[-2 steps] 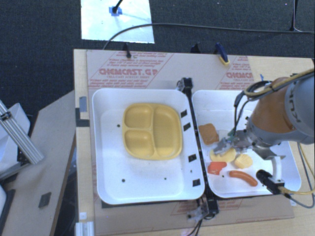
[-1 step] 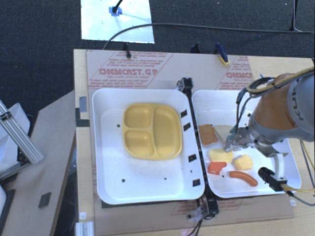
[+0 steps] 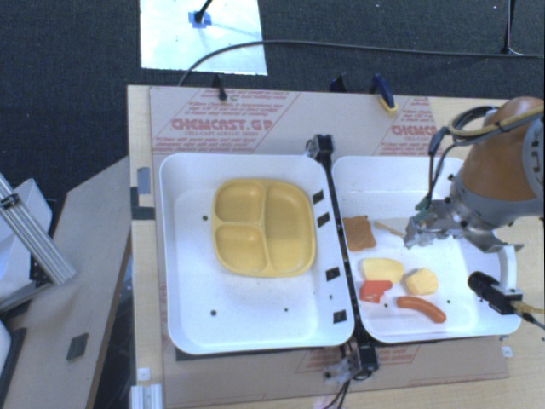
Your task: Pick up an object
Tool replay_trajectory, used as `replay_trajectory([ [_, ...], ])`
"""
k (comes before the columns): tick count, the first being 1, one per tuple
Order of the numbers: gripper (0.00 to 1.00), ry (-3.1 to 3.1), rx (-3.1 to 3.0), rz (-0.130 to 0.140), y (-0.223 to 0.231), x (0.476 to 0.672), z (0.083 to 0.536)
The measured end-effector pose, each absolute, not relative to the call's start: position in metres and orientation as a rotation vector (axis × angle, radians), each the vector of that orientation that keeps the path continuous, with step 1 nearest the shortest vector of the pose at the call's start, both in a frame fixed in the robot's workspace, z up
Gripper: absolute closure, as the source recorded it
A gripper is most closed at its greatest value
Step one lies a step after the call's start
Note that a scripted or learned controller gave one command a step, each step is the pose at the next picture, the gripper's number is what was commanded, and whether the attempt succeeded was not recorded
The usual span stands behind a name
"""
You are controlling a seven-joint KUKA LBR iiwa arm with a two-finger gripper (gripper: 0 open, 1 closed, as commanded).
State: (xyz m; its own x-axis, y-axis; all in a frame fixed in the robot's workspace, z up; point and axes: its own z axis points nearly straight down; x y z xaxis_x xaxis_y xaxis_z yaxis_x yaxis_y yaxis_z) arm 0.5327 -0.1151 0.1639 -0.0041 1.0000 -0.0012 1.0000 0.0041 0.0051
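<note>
Bench with two white bins: left bin [image 3: 187,313] holding yellow divided plate [image 3: 262,227]; right bin [image 3: 383,181], gripper [image 3: 417,233] above toy foods, finger state indiscernible.

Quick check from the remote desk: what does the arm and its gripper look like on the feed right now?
The arm enters from the right as a bulky rounded body, orange-brown on top with a grey metallic section beneath. Dark cables loop over its upper left side. The gripper is a small grey metal assembly at its left end. A black cylindrical part with a white bracket juts out below, near the right bin's corner.
</note>
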Motion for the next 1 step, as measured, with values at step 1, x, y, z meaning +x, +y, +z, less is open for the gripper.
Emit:
replay_trajectory([
  [1, 1.00, 2.223, 2.213, 0.005, -0.1152, 0.5340, 0.2173],
])
